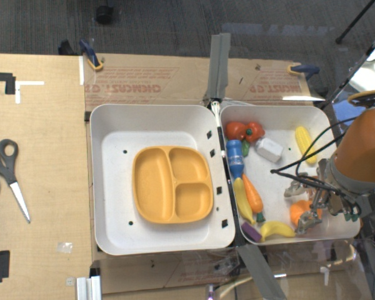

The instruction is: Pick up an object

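The right bin holds several toy foods. My gripper is low over its front right part, right on top of a small orange object. The wrist and cables hide most of that object and the gripper's tips. Near it, along the front wall, lie a yellow banana and a purple eggplant. A carrot and a long yellow piece lie by the left wall. Further back are a blue bottle, a red tomato, a white block and a yellow corn cob.
The left bin holds an orange divided plate. Scissors lie on the wooden bench at far left. Black cables run from the arm across the right bin. The arm's orange band hangs over the bin's right wall.
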`<state>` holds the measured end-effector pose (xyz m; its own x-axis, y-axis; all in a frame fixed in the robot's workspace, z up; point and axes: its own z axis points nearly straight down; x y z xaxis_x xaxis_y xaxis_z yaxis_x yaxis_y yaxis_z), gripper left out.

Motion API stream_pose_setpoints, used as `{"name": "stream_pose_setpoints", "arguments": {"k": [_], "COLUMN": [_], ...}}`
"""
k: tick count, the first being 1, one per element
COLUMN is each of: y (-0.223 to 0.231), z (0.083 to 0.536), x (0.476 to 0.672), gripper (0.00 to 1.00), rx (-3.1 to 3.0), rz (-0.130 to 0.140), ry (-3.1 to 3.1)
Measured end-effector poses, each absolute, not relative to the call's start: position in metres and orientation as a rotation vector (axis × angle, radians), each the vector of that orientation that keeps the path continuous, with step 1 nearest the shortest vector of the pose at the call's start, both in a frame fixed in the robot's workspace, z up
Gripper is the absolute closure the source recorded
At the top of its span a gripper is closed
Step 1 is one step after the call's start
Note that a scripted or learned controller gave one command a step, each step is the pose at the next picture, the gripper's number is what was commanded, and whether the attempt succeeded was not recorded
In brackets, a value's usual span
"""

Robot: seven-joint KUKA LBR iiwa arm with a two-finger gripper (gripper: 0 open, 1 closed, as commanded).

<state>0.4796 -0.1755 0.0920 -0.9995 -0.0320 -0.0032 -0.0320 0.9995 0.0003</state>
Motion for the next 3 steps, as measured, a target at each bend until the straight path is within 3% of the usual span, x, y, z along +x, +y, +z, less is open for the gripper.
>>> {"name": "stream_pose_setpoints", "arguments": {"k": [1, 2, 3], "y": [-0.207, -0.179, -0.179], "z": [0.194, 0.093, 0.105], "x": [0.661, 0.619, 0.621], "gripper": [0.0, 0.0, 1.0], "rx": [0.105, 0.087, 0.087], "rz": [-0.002, 0.001, 0.001], "ry": [3.13, 3.135, 3.127]}}
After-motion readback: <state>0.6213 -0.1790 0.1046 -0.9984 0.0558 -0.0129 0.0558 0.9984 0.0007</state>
